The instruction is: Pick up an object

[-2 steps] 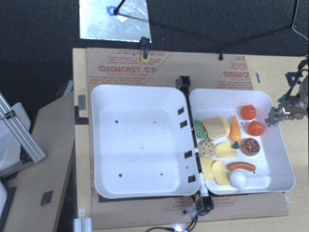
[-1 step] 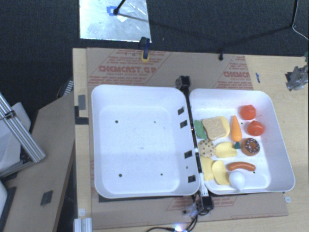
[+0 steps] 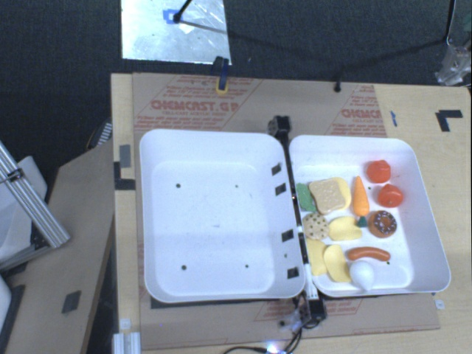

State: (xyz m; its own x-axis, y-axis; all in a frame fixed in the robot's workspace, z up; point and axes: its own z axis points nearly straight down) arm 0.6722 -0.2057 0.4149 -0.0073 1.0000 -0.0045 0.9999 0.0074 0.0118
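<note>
The arm and its pincer are not in the frame, so whether it is open or closed cannot be told, nor which way the objects lie from it. By the rig, it would reach in from the right, which makes the right bin [image 3: 424, 220] the nearer one.

All the candidate objects sit in that bin, taking the bread slice [image 3: 329, 195] as landmark. Just right of it stands a carrot [image 3: 359, 196], long axis running near to far. Farther right lie two red tomatoes [image 3: 378, 171], round and glossy, and a chocolate doughnut [image 3: 383, 224]. Nearer the camera from the bread are a speckled biscuit [image 3: 316, 226], smooth yellow pieces [image 3: 344, 229], a sausage [image 3: 368, 254] lying left to right, and a white egg shape [image 3: 362, 274]. All look like hard moulded plastic. The left bin [image 3: 214, 212] is matt white.
</note>
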